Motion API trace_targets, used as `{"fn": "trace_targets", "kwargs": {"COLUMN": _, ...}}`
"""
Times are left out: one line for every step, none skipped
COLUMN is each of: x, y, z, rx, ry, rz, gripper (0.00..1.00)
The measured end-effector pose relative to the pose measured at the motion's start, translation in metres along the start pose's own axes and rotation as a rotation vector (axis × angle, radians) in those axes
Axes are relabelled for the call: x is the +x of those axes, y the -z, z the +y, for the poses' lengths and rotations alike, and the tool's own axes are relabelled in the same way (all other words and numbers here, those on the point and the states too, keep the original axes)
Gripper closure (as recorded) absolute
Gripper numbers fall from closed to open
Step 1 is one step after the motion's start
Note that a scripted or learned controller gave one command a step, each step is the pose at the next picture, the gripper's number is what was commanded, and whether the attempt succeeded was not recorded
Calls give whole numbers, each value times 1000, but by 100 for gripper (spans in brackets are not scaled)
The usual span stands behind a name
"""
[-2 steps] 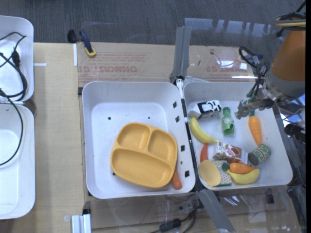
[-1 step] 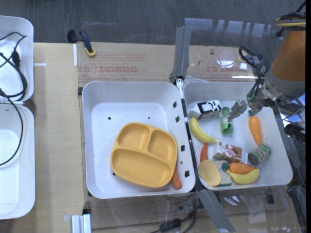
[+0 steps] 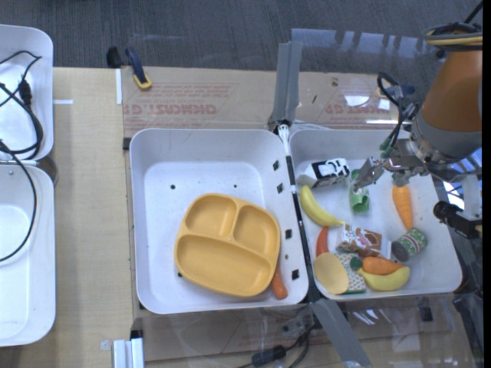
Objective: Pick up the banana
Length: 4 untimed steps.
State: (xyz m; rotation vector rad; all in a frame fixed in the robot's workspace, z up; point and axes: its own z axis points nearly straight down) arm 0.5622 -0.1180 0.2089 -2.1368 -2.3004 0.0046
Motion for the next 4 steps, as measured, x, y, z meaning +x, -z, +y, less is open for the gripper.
{"fn": "trace_targets", "kwargs": {"x": 18, "y": -104, "z": -17, "rx": 0, "ry": 202, "rz": 1, "gripper": 0}}
{"fn": "trace_targets", "kwargs": {"x": 20, "y": -115, "z": -15, "rx": -7, "ry": 333, "rz": -2, "gripper": 0}}
{"fn": "trace_targets", "kwargs": {"x": 14, "y": -118, "z": 26, "rx": -3, "ry": 250, "rz": -1, "gripper": 0}}
{"fn": "trace_targets", "kwargs": {"x": 6, "y": -120, "z": 68, "rx": 22, "ry": 117, "rz": 5, "gripper": 0}}
